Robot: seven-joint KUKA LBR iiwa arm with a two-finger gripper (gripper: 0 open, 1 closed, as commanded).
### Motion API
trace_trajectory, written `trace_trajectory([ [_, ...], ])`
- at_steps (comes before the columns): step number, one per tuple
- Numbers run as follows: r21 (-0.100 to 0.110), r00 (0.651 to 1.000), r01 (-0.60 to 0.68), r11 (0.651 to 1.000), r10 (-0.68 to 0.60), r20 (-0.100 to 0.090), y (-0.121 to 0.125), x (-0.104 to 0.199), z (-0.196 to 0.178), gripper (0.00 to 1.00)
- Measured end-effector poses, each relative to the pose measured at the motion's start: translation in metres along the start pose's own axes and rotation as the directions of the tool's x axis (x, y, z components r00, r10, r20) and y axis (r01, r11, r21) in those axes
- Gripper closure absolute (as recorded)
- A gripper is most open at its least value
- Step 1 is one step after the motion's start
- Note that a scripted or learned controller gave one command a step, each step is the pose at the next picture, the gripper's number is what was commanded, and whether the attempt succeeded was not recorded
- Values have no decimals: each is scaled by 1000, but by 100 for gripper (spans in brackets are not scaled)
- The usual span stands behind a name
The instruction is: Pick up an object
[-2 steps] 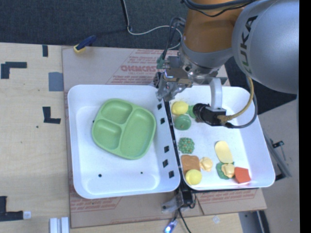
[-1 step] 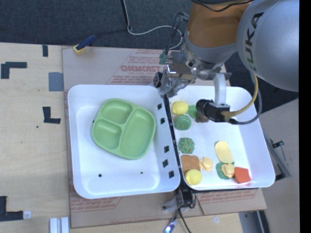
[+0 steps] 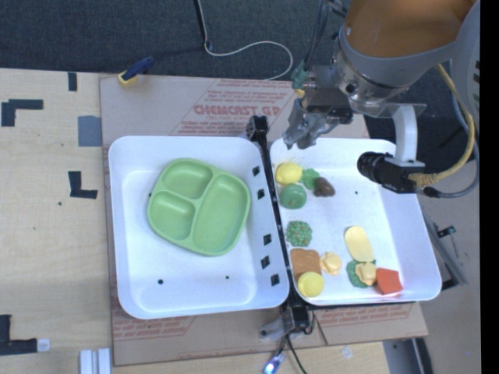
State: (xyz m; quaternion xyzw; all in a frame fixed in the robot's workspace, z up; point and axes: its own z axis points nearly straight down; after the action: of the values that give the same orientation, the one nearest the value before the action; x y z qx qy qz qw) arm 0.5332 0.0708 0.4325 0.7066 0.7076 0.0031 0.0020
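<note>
End effector hovers over right bin's top-left corner, just above yellow ball (other toy food nearby); finger state unclear, seemingly nothing held.

Bright, even overhead light; soft shadows, mild glare, slightly soft focus.

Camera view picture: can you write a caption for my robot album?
Robot gripper hovers over the right bin's toy food while a green plate sits in the left bin.
</note>
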Motion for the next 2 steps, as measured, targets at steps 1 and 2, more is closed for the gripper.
trace_trajectory([
  [1, 8, 1000, 1, 1000, -1, 3, 1, 1, -4, 100],
  [2, 15, 1000, 4, 1000, -4, 3, -5, 49, 64, 100],
])
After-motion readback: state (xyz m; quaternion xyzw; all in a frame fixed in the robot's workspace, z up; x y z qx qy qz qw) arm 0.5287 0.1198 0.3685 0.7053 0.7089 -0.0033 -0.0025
